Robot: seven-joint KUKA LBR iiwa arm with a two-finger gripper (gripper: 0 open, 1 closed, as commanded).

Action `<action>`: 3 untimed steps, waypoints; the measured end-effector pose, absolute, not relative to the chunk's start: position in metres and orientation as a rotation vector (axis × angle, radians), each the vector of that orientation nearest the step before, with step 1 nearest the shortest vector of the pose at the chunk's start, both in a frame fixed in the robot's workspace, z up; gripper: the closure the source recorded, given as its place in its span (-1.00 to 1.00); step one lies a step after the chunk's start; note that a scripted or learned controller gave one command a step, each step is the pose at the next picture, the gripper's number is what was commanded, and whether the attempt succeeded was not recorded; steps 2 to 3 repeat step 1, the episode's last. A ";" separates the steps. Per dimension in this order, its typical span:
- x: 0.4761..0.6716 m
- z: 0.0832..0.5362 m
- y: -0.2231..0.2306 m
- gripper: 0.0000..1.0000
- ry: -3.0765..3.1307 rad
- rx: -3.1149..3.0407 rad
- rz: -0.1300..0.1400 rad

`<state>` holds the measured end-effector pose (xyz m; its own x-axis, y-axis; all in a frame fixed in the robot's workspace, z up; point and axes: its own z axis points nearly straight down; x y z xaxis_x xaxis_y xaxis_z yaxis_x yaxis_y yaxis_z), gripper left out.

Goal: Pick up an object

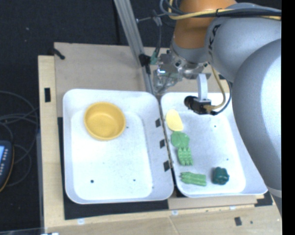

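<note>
One gripper (163,82) hangs at upper centre over the bins' divider; its grip I cannot tell. Nearest, just below it, lies the yellow piece (174,121), long axis up-down.

1. We are hovering our end effector (163,80) over the top of the divide between two white bins.
2. A yellow bowl (104,121) is sitting in the left bin (113,180).
3. The right bin (211,136) is holding a yellow piece (174,121) and four green toys.
</note>
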<state>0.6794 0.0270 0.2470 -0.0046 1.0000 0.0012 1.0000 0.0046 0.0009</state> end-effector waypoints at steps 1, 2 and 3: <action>0.680 0.256 0.081 1.00 -2.225 -2.217 -0.003; 0.680 0.256 0.081 1.00 -2.225 -2.217 -0.003; 0.680 0.256 0.081 1.00 -2.225 -2.217 -0.003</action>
